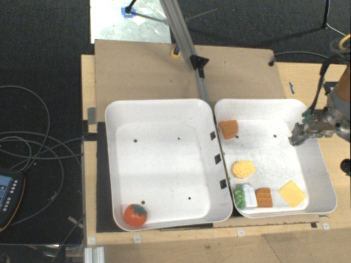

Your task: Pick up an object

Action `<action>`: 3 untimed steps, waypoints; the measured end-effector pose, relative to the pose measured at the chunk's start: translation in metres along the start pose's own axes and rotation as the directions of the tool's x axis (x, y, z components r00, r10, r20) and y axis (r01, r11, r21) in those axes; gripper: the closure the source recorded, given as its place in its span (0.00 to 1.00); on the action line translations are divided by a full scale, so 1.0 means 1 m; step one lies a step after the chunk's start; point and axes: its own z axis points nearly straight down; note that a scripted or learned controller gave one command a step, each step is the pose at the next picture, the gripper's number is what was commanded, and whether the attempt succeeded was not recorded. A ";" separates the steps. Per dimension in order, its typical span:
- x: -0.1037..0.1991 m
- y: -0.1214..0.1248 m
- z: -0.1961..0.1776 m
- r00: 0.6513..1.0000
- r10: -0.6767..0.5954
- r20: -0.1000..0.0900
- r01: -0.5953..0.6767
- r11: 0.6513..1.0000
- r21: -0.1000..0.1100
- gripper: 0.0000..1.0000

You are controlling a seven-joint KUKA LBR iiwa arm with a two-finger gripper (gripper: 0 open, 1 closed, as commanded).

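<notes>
My gripper (296, 137) hangs over the right edge of the right bin (274, 106), reaching in from the right. Nothing shows between its tips. In that bin lie an orange-brown block (228, 129) near the divider, a yellow corn-like piece (243, 169), a green and white item (244, 196), a small brown waffle-like block (264, 197) and a yellow cheese wedge (292, 193). A red tomato (135, 215) rests in the front left corner of the left bin (159, 109). The gripper is well right of all the objects.
A grey pole (181, 23) slants down from the top to the bins' rear junction. Black cables (33, 147) lie on the floor at left, beside a handheld pendant (8, 190). The brown bench (164, 70) extends behind the bins.
</notes>
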 end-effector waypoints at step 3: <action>0.140 0.060 0.021 1.000 0.001 -0.001 -0.001 1.000 0.003 1.00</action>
